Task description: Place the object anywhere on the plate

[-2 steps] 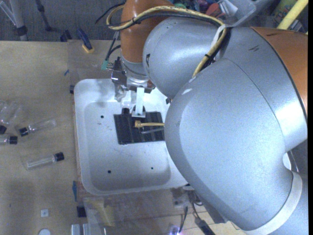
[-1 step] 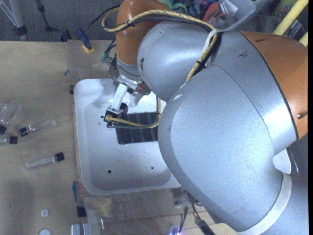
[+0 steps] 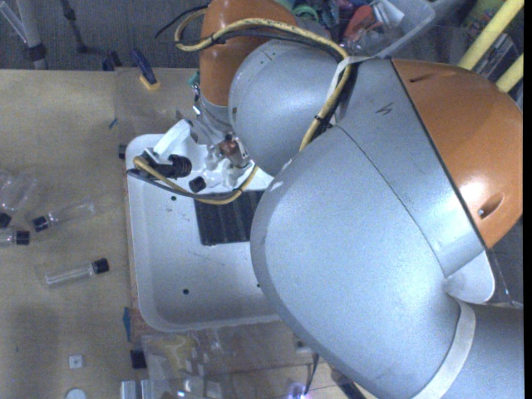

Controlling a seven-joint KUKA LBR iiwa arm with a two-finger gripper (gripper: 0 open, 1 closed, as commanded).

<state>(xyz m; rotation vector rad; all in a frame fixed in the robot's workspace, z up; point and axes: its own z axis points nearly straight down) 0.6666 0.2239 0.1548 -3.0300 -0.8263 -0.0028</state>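
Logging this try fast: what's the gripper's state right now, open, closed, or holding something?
Gripper: cannot be told, open or closed; it is over the white bin, close to a flat black object.

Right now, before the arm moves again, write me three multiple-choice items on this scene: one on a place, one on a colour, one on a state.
1. Where does the black rectangle lie?
A. in the white bin
B. on a shelf
C. on the floor

2. What colour are the caps of the clear vials on the bench?
A. red
B. black
C. white

3. How does the nearest vial to the bin rest?
A. upright
B. on its side
C. leaning on the bin wall

Answers:
1 A, it sits on the bin's floor, partly under the arm.
2 B, each cap shows dark against the wood.
3 B, its length lies flat along the bench.
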